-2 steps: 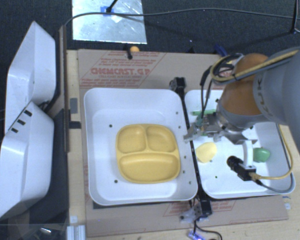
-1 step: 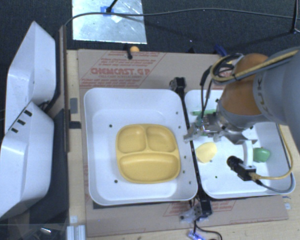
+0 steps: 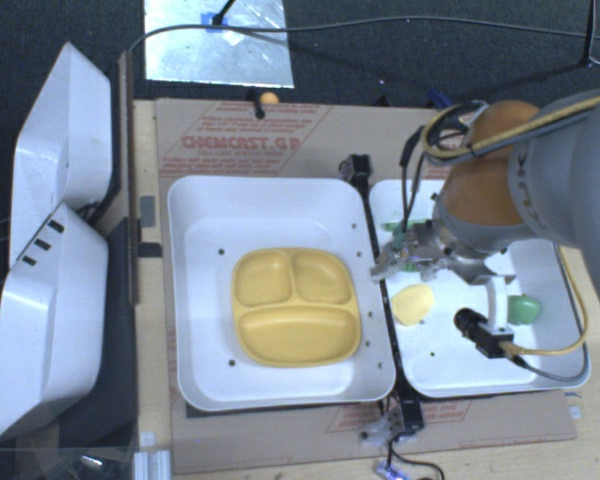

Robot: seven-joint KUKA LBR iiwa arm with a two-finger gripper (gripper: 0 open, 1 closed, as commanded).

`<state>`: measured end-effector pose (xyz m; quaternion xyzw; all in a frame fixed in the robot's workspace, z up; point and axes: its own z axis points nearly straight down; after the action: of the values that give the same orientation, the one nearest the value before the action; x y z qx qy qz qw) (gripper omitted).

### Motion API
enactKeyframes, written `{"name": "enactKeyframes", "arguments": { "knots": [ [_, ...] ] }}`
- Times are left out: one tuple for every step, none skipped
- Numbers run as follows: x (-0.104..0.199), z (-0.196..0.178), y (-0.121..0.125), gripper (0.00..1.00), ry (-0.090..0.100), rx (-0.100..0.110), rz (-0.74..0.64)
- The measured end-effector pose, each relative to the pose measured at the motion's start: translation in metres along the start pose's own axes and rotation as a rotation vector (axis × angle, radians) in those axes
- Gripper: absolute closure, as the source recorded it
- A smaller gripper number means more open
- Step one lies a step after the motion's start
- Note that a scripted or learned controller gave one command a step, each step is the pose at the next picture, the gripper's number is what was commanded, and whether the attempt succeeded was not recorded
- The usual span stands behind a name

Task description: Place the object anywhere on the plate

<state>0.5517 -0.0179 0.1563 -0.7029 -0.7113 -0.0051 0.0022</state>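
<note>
From my seat I see the arm point(image 3: 540, 178) reaching in from the right and hanging low over the right bin point(image 3: 560, 368), its orange band bulking above the wrist. The hand point(image 3: 412, 253) sits at the bin's left side, close to the wall shared with the left bin point(image 3: 195, 368). The wrist and a tangle of cables cover it from this slant, so I cannot tell how it is set, and I see nothing held in it.

The object I take to be mine is a pale yellow flat piece point(image 3: 413, 304), lying on the right bin's floor just below the hand and apparently apart from it. A small green object point(image 3: 525, 310) rests further right in the same bin, beside the white bracket and black fitting hanging off the arm.

The yellow divided plate point(image 3: 297, 305) lies flat in the middle of the left bin, three compartments up, with nothing on it. It is centred there, I judge, so a drop from above has generous margin on every side.

The arm's position makes sense as an approach to a pick: the hand is nearly above the yellow piece. My worry is that the piece is thin and lies near the bin wall, which leaves little room on that side. The pick is not yet done, as I read it.
</note>
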Motion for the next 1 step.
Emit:
{"name": "enactKeyframes", "arguments": {
  "knots": [
    [0.0665,-0.0284,-0.0595,1.0,-0.008,0.002,0.005]
  ]
}}
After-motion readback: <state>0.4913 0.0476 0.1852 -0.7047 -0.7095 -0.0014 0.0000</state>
